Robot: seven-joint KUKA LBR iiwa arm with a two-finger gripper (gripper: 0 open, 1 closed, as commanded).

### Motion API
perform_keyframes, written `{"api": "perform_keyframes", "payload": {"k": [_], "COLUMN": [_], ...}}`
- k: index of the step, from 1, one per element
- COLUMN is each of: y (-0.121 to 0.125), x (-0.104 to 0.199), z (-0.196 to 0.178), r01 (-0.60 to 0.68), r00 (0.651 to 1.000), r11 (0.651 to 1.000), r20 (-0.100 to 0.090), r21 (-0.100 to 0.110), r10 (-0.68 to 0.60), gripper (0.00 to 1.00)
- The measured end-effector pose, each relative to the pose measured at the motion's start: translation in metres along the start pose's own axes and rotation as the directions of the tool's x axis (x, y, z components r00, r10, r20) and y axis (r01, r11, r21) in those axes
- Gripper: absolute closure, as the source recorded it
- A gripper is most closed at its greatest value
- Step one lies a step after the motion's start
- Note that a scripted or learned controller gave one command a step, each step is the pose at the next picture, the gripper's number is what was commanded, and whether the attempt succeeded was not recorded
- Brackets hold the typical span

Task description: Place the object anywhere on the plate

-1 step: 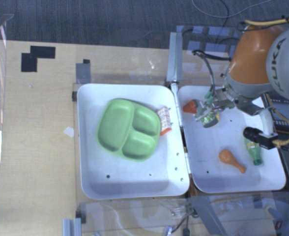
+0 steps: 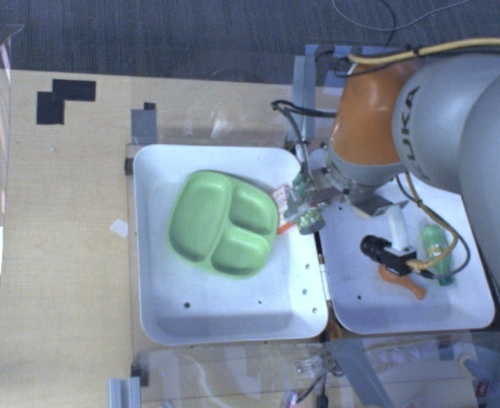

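A grey arm with an orange band is reaching in from the right over a wooden bench, its gripper hanging above the seam where the two white bins meet. The gripper is sitting just beside the right rim of a green plate. The plate is a rounded dish split into three compartments, and it is lying tilted in the upper half of the left bin.

At the gripper's tip a small object is showing. Its lower part is a thin orange-red sliver, and a pale, speckled patch lies above it. The object is too small and too crowded by the tool for its shape to be read. It is lying at the plate's right edge, over the left bin's floor, and whether it is touching the rim cannot be told. Whether the gripper is clenched on it or released cannot be made out either.

In the right bin, an orange piece is lying near the middle of the floor. A green translucent item is standing just beside it.
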State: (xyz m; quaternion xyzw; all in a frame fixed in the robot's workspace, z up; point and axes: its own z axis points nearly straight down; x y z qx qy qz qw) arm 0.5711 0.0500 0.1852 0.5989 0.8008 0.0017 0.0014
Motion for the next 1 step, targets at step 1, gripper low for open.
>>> {"api": "perform_keyframes", "payload": {"k": [1], "y": [0.0], "x": [-0.0004], "z": [-0.0002], "r01": [-0.001], "r00": [1.0], "r11": [1.0], "r20": [0.0], "r21": [0.0], "r10": [0.001], "gripper": [0.0]}}
